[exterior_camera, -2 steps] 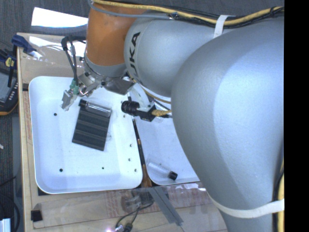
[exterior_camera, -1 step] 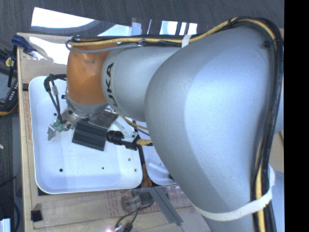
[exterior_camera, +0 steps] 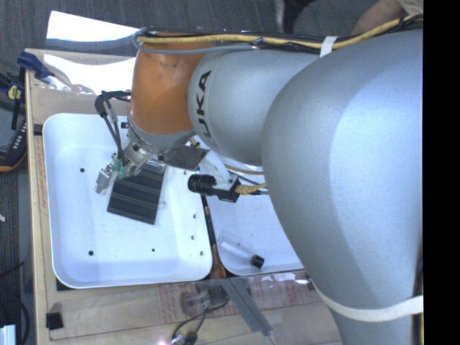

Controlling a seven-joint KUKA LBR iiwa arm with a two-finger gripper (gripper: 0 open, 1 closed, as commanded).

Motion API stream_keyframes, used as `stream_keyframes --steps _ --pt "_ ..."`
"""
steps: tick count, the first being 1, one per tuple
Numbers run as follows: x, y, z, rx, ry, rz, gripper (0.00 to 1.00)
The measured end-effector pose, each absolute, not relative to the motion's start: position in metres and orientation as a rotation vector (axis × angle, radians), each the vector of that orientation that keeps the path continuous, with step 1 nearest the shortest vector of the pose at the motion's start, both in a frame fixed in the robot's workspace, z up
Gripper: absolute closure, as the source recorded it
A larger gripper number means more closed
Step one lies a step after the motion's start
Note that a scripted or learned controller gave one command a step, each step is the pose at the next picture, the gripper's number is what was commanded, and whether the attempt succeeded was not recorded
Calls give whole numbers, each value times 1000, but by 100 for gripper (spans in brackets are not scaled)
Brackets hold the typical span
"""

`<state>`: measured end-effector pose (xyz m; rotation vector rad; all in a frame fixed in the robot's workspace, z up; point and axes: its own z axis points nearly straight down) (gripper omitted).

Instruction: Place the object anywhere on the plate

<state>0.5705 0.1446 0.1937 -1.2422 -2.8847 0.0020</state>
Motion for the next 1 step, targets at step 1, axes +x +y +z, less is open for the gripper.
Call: stream_keyframes --steps 1 --pt "598 184 172 -1058 -2958 1 0"
